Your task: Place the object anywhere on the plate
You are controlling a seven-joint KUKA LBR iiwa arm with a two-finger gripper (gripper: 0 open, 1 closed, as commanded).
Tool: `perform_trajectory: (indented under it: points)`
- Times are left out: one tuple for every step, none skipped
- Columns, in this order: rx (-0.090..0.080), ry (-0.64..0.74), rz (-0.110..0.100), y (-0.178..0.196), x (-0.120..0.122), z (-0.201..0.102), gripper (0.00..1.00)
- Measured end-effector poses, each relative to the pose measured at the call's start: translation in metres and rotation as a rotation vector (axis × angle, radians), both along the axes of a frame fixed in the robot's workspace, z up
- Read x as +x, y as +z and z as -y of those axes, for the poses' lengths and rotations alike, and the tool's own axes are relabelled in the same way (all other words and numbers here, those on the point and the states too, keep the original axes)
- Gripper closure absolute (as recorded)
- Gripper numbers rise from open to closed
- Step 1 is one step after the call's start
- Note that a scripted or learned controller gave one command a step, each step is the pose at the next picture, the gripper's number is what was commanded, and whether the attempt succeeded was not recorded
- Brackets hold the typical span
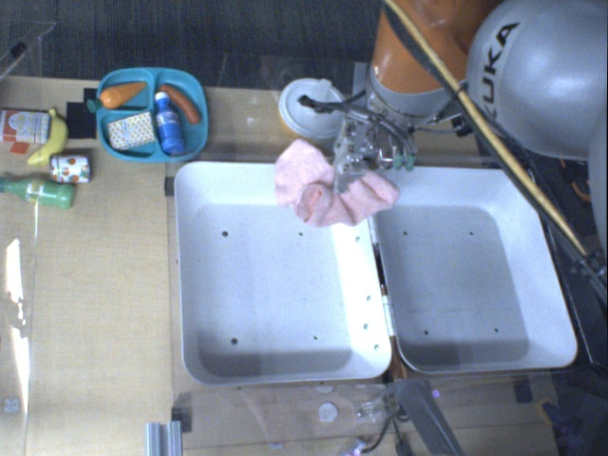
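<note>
At the far left of the pale wooden table lie small toy groceries: a red-and-white carton, a yellow banana, a small printed can and a green bottle lying on its side. Just right of them sits a blue divided plastic plate with three compartments; it carries an orange carrot-like piece, a blue bottle, an orange-red sausage-like piece and a pale checked item.

Below and to the right stands the left shallow white bin. A crumpled pink cloth hangs over the back edge of this bin near its far right corner, spreading across the rim where the two bins meet. Its long axis runs roughly left to right, tilted slightly downward toward the right, with one bunched lobe on the left and another on the right.

Behind the cloth sits a round white-and-yellow container on the table.

The metal claw comes straight down onto the middle of the cloth, and the fabric gathers up around its tips, so it appears pinched between them. Above it rise the orange band and grey body of the arm.

The right shallow white bin lies beside the left one, their rims touching.
</note>
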State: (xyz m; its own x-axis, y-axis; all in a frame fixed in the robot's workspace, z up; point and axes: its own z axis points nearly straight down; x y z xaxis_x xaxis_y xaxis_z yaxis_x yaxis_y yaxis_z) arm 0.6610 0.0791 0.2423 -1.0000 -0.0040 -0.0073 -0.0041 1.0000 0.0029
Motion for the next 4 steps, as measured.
perform_trajectory:
  points:
    - [0.001, 0.000, 0.002, 0.006, 0.000, -0.049, 1.00]
    - [0.001, 0.001, -0.001, -0.003, -0.012, -0.103, 1.00]
    - [0.001, 0.002, 0.001, -0.016, -0.006, -0.151, 1.00]
    - [0.002, 0.001, 0.002, -0.016, -0.005, -0.151, 0.00]
